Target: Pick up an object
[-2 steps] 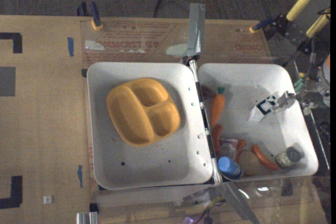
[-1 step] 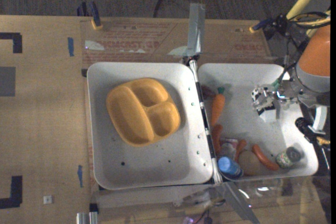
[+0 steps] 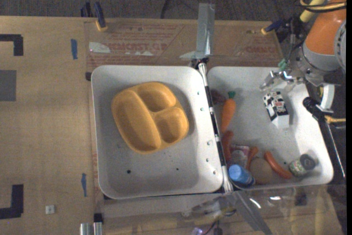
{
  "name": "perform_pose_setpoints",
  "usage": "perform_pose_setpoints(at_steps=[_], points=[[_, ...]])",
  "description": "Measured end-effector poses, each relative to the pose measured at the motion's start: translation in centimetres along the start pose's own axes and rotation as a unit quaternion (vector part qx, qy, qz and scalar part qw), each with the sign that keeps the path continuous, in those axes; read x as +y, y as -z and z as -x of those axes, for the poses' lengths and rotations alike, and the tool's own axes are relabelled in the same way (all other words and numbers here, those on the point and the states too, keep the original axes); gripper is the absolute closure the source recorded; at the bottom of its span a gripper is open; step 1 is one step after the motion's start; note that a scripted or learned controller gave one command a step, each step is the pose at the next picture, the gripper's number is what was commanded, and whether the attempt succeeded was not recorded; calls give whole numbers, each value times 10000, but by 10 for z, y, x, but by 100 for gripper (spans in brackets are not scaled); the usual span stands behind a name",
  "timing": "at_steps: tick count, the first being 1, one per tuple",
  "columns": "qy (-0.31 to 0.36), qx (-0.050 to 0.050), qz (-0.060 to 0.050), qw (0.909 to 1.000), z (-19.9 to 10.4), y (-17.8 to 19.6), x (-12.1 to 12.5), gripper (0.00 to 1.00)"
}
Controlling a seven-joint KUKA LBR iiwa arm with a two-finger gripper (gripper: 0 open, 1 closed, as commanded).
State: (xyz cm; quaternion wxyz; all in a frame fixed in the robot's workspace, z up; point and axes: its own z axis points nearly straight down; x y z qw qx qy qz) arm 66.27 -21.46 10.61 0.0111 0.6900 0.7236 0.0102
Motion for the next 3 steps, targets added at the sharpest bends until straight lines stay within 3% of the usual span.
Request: perform_pose_setpoints(at_steps=[1,2,3], points=[[11,-105,99,9999,5,18,5,100],[26,-121,122,9998,5,30,7,100],[32,-103,116,9999,3,30,7,0]])
